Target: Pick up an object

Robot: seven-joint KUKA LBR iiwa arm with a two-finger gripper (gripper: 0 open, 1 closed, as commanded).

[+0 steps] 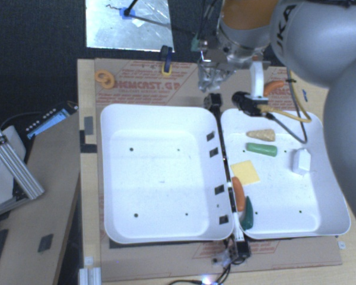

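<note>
I am hovering the tool [210, 85], its state I cannot tell, above the bins' far edge; the green oblong block [261, 149] is lying crosswise nearer me, in the right white bin [326, 218].

A brown cardboard sheet [142, 83] printed with red lettering covers the bench top. Beyond it lies dark blue carpeted floor [35, 40] with a shiny silver foil square [127, 16] on it. At left stands a tan table [41, 189] bearing an aluminium frame rail [12, 165].
</note>
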